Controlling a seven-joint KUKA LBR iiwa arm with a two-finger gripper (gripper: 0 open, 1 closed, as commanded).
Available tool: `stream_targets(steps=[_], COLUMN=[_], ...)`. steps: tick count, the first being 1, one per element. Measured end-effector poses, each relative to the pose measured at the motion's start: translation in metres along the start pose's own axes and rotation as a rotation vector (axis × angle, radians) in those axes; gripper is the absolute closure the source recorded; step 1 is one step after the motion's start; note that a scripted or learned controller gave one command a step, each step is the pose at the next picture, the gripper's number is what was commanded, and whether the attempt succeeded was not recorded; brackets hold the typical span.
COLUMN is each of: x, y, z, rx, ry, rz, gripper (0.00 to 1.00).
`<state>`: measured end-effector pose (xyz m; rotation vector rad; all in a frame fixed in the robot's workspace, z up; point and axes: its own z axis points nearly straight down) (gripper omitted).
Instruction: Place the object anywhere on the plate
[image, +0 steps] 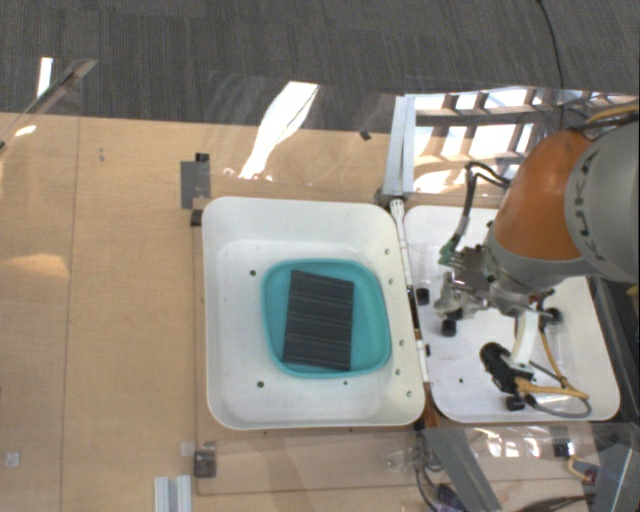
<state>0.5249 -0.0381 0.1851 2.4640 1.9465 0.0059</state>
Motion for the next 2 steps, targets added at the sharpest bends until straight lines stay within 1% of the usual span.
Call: stream_targets(steps=[1,2], x=[0.0748,0.0744], y=[-0.0058,-0.0056], z=[-0.0002,-0.0003], rx=[-0.002,-0.002], ry=[0.001,0.001], rz=[-0.094,-0.093], gripper=[1.00,0.00])
